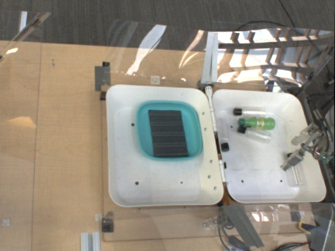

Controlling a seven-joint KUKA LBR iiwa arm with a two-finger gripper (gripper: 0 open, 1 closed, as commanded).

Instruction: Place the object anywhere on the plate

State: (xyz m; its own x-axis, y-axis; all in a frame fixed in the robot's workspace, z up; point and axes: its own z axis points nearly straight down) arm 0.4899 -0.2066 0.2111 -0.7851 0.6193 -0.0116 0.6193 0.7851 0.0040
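From the overhead camera view, the hand (pixel 299 149) is seen low at the right bin's (pixel 272 192) right edge, its grip state not to be told. The green bottle (pixel 256 123) is lying up-left of it, long axis running left-right. The teal plate (pixel 194 135) is waiting further left, in the left bin (pixel 157 190).

A light wooden bench top (pixel 52 156) fills the left and middle of the frame. Along the top runs dark grey ribbed carpet (pixel 131 4). A clear plastic sheet (pixel 152 51) stands at the upper middle, catching bright glare. At the upper right, sunlight falls across a metal frame (pixel 272 41). A black cable (pixel 282 1) crosses the floor at the upper right.
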